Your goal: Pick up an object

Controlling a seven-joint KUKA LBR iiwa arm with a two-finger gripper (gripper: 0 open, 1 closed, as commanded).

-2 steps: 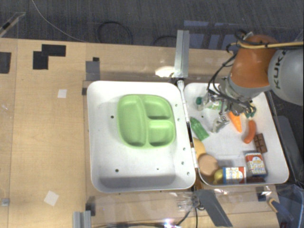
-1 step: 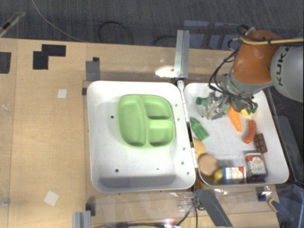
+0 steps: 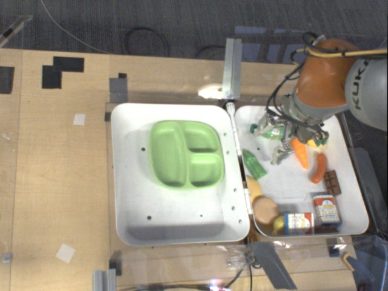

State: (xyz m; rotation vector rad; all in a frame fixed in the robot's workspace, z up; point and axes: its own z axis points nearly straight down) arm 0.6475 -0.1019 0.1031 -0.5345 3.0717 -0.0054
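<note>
I have the gripper [image 3: 290, 139] low in the upper part of the right white plastic bin [image 3: 357, 199], at the right of the frame. Its metal fingers are spread, with nothing I can see between them. One tip sits just left of the smooth orange carrot-shaped toy [image 3: 299, 153], so I'd judge that the likeliest pick. The carrot lies just right of and slightly below the tips, its long axis running down the frame and tilting right. Beside it to the lower right is a glossy red-orange sausage-shaped piece [image 3: 317, 167], nearly parallel. A flat green wedge [image 3: 254, 165] lies to the lower left against the bin wall. Small printed cartons [image 3: 325, 210] and a round tan ball [image 3: 264, 209] crowd the lower edge. The left bin holds a matte green divided tray [image 3: 185, 153].
</note>
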